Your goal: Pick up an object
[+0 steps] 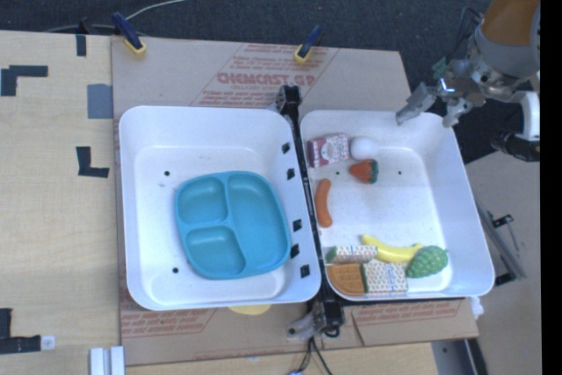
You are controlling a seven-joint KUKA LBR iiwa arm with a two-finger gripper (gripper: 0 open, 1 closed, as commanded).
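Camera view, reading from the left: the tabletop [53, 189] carries a cardboard sheet [255, 75] on which two white bins sit side by side. The left bin [140, 136] holds a blue divided plate [233, 224], lying flat near the bin's middle, tilted a little against the bin's edges.

The right bin [457, 189] holds the small things. At its upper left lies a small carton with a maroon label [327, 150], and a white ball [362, 146] touches its right end. Just below the ball sits a red and green toy [364, 171]. Below the carton an orange sausage [323, 202] lies lengthwise near the bin's left wall. Along the near edge are a waffle-like piece [347, 278], a pale patterned box [385, 277], a yellow banana [391, 251] and a knobbly green fruit [427, 262], packed close together.

The jaws [430, 105] hang above the right bin's upper right rim, up and to the right of the white ball and well apart from every object in the bin. They look spread, with nothing between them. The arm's orange band [514, 9] shows at the upper right.
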